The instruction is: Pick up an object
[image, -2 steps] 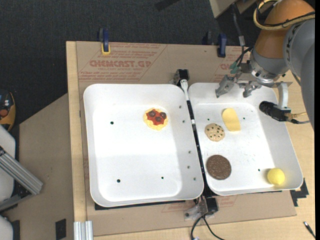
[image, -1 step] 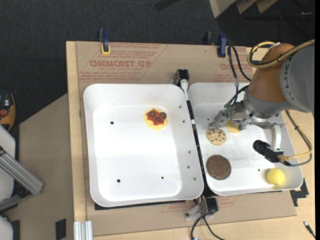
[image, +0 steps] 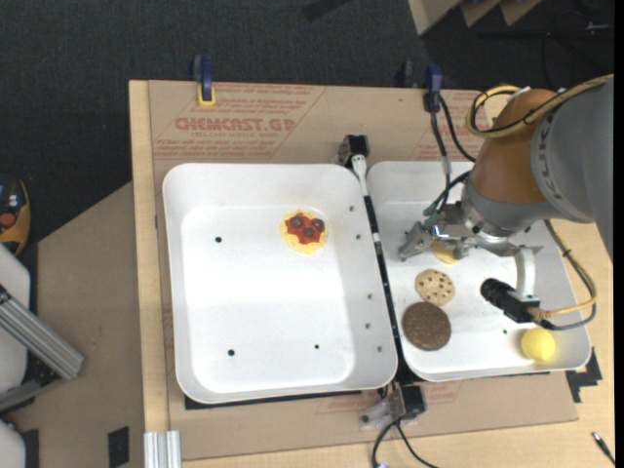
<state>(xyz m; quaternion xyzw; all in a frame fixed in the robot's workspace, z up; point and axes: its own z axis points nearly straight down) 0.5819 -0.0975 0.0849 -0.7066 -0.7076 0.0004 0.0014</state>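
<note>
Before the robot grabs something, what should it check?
1. End effector above the right bin: ok.
2. Things to grab there, spotted cookie, brown cookie, yellow ball: ok.
3. Room around the spotted cookie: not ok, the brown cookie crowds it.
4. Yellow ball away from the wall: not ok, it sits in a corner.
5. Already holding something: cannot tell; a pale yellow thing shows just below the end effector.
6. Little pizza alone in the left bin: ok.

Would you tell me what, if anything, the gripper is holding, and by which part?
It cannot be told: the gripper sits low over a pale yellow object in the right white bin, hiding any hold.
</note>
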